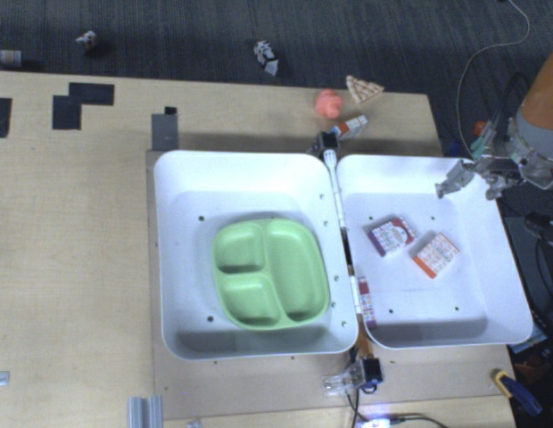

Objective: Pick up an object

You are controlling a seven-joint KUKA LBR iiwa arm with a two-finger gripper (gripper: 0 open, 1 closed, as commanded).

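With the tool [468, 176] at the right bin's [499, 266] far edge, grip state impossible to tell, it could descend wide of both small packets, the dark red one [390, 235] and the orange one [434, 254].

- Single fixed camera, set above the bench [71, 266], looking down at a slant.
- Both white bins [259, 172] framed near centre; floor [214, 16] beyond the bench's far edge.

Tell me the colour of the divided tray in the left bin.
Light green: the divided tray shows plainly in the camera view, lying in the white left bin.
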